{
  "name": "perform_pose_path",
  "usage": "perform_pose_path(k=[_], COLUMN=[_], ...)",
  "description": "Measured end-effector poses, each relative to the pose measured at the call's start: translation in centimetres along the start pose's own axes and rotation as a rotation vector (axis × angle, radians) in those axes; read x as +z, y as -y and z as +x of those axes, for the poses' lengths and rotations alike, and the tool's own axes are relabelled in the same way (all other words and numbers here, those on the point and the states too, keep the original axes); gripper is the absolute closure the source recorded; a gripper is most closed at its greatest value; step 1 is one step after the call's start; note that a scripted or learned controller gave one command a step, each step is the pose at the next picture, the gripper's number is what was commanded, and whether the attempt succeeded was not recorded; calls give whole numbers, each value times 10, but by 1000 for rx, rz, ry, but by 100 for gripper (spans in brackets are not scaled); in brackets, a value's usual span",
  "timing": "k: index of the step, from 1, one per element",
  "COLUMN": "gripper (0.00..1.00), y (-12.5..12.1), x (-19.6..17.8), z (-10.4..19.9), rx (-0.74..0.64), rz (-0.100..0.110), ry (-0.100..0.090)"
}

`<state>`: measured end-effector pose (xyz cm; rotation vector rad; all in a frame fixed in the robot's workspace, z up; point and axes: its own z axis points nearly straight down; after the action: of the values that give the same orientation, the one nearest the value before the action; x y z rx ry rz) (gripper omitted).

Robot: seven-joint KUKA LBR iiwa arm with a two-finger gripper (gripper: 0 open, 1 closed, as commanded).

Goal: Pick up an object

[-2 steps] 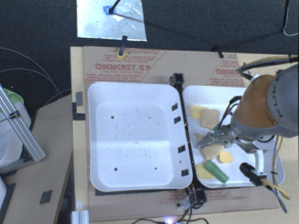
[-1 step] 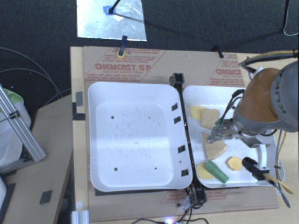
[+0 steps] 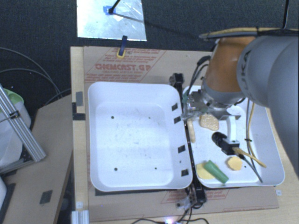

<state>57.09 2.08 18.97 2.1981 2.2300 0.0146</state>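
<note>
Over the far left part of the shallow white right-hand bin (image 3: pixel 275 171), the grey arm's two-finger gripper (image 3: pixel 195 110) hangs low, close to the bin's left wall; the wrist above hides its working end, so whether it is apart or together cannot be told; a tan bumpy biscuit-shaped piece (image 3: pixel 209 122) lies on the bin's floor just beside the gripper, toward the bin's middle; a green cylinder (image 3: pixel 216 171) lies at the bin's near left corner, resting across a pale yellow flat piece (image 3: pixel 202 171); a small yellow chunk (image 3: pixel 234 163) sits by the bin's near wall, apart from the cylinder.
</note>
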Motion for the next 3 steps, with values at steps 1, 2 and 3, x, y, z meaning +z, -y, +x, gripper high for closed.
perform_pose_path(k=[1, 2, 3], gripper=[100, 100, 100], y=[41, 74, 82], x=[-124, -81, -124], z=[-38, -141, -63], rx=[16, 24, 3], rz=[0, 14, 7], ry=[0, 4, -2])
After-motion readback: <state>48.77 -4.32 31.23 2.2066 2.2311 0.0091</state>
